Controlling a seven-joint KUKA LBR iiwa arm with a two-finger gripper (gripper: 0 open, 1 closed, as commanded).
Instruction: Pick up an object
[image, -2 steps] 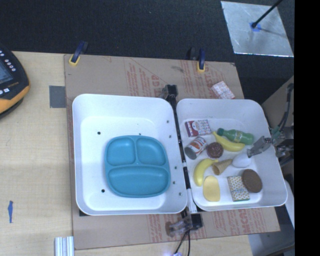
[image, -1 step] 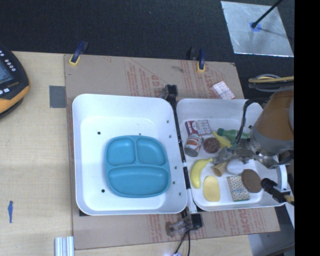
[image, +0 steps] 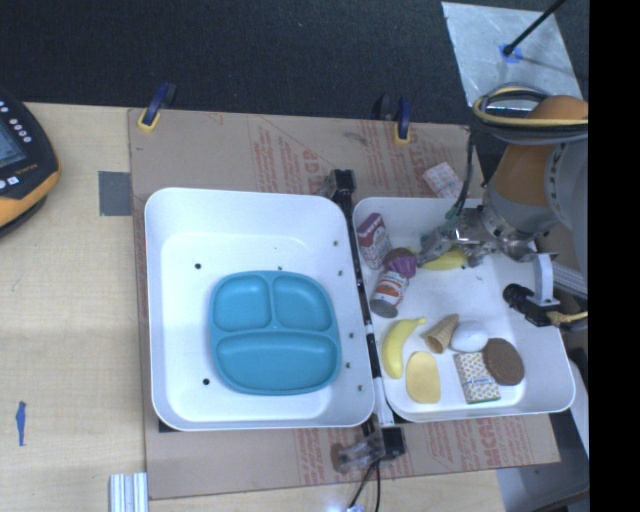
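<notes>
Toy food crowds the right white bin (image: 560, 400), where I reach in from the right, my grey arm (image: 520, 175) with its orange band hanging over the bin's far right corner. My pincer (image: 452, 243) sits low at the far end of this bin, just above a small yellow banana-shaped piece (image: 445, 262); whether its tips touch that piece, and whether it stands wide or narrow, I cannot tell from this slant.

Just left of the pincer lies a purple piece (image: 402, 264), and beyond it, against the bin's left wall, a small red-and-white carton (image: 372, 238). A tipped can with a red label (image: 388, 292) rests just below the purple piece. Toward the near end, a larger yellow banana (image: 398, 344) lies beside an ice-cream cone (image: 441, 332), with a white rounded piece (image: 468, 339) next to the cone. A pale yellow oval piece (image: 422, 378) lies at the near edge, a patterned flat packet (image: 476, 378) beside it, and a brown round cookie-like piece (image: 504, 361) touching the packet's right side.

The left white bin (image: 170, 300) holds a blue divided plate (image: 275, 332) with three compartments, lying flat near its middle. Both bins sit on a sheet of brown cardboard (image: 220, 140) clamped to the wooden tabletop (image: 60, 330). A yellow-and-black handheld controller (image: 20, 160) lies at the tabletop's far left edge.
</notes>
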